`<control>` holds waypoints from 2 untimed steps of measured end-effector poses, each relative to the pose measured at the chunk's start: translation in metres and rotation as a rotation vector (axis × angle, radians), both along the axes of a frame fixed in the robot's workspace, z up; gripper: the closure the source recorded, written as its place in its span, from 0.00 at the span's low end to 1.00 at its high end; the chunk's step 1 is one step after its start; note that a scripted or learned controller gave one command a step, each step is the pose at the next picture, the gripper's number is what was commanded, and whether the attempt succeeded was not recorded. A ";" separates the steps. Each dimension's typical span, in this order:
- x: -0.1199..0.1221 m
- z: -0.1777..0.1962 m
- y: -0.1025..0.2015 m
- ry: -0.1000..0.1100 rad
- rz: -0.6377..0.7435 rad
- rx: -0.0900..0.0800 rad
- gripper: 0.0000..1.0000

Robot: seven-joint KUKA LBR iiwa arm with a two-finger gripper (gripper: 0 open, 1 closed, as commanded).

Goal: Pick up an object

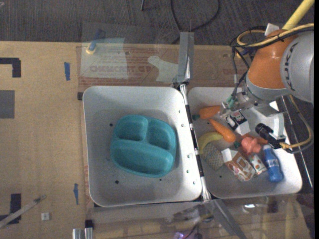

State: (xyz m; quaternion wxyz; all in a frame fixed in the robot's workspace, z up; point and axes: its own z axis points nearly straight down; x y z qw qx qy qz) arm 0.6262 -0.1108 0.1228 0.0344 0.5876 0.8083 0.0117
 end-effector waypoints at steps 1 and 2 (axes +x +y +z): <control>-0.024 0.084 0.017 0.065 -0.039 0.022 1.00; -0.068 0.123 0.034 0.069 0.015 0.021 1.00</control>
